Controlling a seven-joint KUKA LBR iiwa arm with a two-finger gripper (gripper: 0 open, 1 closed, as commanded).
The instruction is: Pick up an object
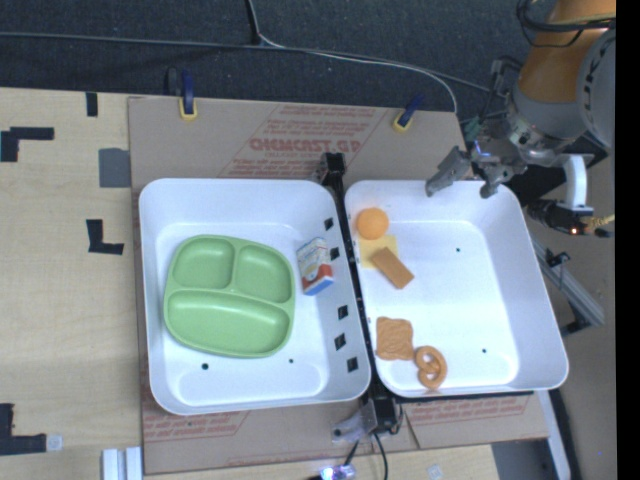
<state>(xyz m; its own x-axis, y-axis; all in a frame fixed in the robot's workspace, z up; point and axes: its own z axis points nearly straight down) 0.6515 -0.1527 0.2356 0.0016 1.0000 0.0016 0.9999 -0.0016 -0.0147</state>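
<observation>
pincer (463, 175) — spread wide, nothing held | ball (372, 223) lies to its left and lower, nearest | reach not yet made

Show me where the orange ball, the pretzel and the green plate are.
orange ball (372, 223), camera view, its centre.
pretzel (431, 366), camera view, its middle loops.
green plate (229, 296), camera view, the ridge between compartments.

Grey arm at upper right, hand (466, 178) empty, fingers spread apart
</observation>
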